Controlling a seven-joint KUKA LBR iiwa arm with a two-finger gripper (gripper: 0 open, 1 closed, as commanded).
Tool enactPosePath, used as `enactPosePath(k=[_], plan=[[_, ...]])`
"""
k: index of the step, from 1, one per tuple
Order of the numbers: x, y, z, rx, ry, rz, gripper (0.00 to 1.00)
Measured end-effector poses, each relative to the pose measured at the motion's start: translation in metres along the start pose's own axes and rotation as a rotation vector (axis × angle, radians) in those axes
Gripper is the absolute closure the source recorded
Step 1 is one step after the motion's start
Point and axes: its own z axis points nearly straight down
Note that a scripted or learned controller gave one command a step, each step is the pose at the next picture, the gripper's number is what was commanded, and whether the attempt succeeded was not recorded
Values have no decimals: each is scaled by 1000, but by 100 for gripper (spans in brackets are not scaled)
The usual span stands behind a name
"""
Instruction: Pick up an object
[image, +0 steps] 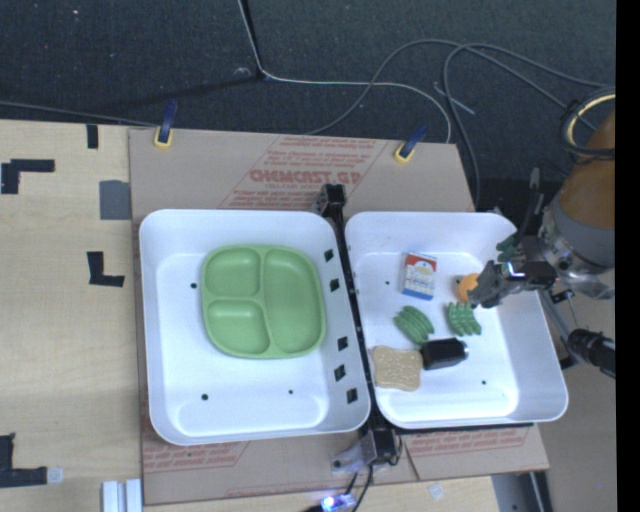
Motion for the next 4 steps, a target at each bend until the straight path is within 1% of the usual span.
enactPosePath(k=[1,3,4], plan=[[57,7,3,5,1,-2,100],[163,29,14,6,1,-4,100],[211,35,42,8,0,-2,100]])
